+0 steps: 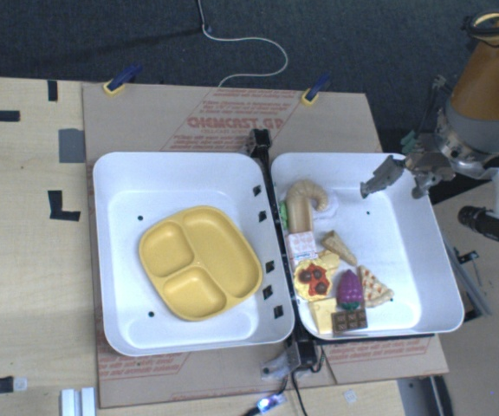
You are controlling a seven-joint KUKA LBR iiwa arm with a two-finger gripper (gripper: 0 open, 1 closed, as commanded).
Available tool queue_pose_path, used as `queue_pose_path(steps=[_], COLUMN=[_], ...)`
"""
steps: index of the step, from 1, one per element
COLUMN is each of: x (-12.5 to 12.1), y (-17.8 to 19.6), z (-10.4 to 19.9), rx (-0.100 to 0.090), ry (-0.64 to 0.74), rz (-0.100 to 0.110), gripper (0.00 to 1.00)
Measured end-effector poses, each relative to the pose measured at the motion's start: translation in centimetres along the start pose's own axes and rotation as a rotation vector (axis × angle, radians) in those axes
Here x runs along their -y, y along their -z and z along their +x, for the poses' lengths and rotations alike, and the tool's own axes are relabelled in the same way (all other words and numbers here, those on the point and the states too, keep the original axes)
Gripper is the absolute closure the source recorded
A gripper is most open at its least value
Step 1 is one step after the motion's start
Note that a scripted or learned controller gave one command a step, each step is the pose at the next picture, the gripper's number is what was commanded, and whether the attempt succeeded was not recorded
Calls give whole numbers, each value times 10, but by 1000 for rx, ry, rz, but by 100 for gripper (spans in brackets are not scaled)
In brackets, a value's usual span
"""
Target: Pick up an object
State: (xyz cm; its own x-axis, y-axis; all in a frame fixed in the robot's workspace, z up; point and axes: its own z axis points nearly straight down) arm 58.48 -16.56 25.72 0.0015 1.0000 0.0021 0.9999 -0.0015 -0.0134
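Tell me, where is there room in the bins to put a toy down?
Right bin: bare floor on its right half, under the gripper. Its left side is crowded with play food. Left bin: the yellow tray takes the middle, leaving bare strips along the edges.

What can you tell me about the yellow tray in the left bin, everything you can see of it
The yellow tray looks like smooth moulded plastic, rounded at the corners, with three hollow compartments: two smaller ones and one larger. It lies flat, right way up, turned at a slant to the walls of the left bin, near the middle of the bin's floor. It rests on that floor alone; nothing lies in its compartments and nothing else touches it.
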Motion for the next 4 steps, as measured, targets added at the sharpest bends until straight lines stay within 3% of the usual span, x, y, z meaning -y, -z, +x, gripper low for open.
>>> queue_pose_path(steps=[1, 4], x=[-2, -6], y=[7, -137], z=[0, 24], rx=[2, 2], ry=[3, 2], rz=[-12, -7], gripper=[0, 0])
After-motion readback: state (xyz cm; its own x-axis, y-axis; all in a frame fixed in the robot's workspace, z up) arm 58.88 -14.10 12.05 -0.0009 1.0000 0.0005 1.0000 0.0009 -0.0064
